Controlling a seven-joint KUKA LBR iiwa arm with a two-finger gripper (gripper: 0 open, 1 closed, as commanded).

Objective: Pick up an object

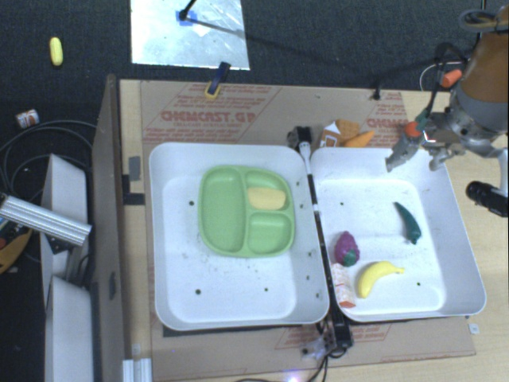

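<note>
In the right bin (445, 293) lie a yellow banana (377, 277), a purple plum-like fruit (346, 248) and a dark green pepper (409, 222). A small red-and-white packet (342, 286) rests against the bin's left wall. My gripper (416, 154) hangs above the far right corner of that bin, fingers spread apart with nothing between them, well away from the pepper. The left bin (179, 293) holds a green divided plate (244, 211) with a yellow block (267, 198) in its upper right compartment.
An orange carrot-like toy (355, 138) lies on the cardboard behind the bins. A dark divider (316, 213) runs between the bins. Cables and a metal rail sit off the bench at left. A black part (487, 196) juts in at right.
</note>
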